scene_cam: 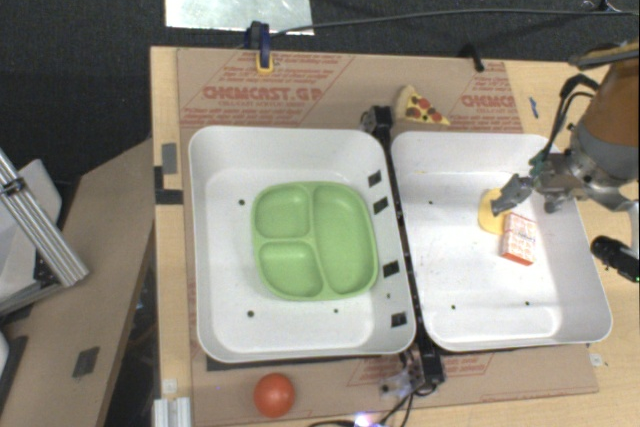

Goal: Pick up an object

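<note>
Fingers of the grey two-finger gripper stood spread apart over the right white bin, with nothing seen between them. Just beside the left fingertip lay a small yellow rounded object, and touching it on the near right side lay a small orange-and-white carton. The left white bin held a green plastic divided plate. A toy pizza slice lay on the cardboard beyond the bins, and an orange-red ball sat near the front edge.
</note>
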Available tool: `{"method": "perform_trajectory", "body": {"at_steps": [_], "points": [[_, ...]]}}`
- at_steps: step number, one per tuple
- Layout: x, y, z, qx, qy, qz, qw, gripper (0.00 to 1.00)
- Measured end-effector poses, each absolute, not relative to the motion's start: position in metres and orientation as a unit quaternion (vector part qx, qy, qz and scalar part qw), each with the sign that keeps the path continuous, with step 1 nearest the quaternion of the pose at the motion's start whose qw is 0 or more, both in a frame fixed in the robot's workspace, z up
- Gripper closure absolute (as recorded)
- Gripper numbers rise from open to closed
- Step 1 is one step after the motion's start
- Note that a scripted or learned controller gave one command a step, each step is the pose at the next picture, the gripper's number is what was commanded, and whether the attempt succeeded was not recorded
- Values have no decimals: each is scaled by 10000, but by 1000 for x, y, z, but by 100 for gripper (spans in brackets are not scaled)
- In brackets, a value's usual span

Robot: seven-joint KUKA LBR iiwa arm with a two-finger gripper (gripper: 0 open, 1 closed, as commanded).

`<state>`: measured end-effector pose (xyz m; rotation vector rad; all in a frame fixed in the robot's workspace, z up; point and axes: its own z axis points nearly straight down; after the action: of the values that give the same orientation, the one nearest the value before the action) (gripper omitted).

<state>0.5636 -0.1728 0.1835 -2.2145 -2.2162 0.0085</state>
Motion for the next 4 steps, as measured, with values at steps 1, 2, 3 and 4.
{"method": "perform_trajectory", "body": {"at_steps": [1,2,3,4], "points": [[567,-173,190,-7059,-7083,-4,-6,0],[564,-176,128,-7066,-7076,4,9,0],[567,-178,88,-7065,-7076,-8,-53,0],[571,-181,104,-7071,-7070,-35,-138,100]]}}
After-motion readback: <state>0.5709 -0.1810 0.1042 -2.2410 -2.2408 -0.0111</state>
